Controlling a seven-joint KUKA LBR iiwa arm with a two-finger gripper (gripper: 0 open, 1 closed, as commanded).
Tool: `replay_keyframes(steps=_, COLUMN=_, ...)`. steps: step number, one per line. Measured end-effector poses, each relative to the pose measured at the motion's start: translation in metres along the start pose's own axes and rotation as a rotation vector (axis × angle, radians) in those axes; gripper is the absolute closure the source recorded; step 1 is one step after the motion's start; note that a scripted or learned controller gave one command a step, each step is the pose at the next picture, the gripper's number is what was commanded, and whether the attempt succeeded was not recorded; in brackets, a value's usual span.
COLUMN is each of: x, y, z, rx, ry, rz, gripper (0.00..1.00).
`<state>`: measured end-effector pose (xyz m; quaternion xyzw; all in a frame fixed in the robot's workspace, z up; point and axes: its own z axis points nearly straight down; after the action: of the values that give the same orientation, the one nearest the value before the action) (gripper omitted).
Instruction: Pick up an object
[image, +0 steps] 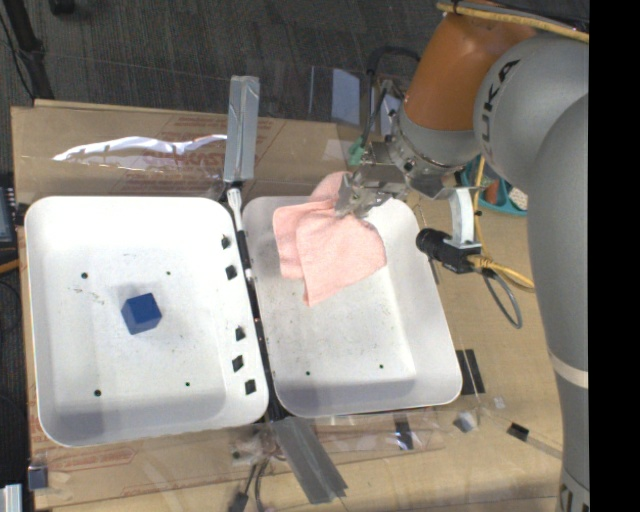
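blue cube (141, 312) in left bin (60, 225)

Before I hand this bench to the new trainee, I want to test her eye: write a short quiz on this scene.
1. True or false: the blue cube lies in the left bin.
2. The pink cloth lies in: A) the left bin B) the right bin C) on the cardboard.
3. Fill in: the pincer is over the cloth's ____ edge, near or far?

Key: 1 true; 2 B; 3 far.
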<state>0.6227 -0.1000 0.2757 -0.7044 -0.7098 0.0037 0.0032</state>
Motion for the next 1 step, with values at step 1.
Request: replay_keyframes(steps=1, x=0.001, y=-0.0024, z=0.1737, rx=-0.008, ry=0.0, rz=-0.028, gripper=0.0)
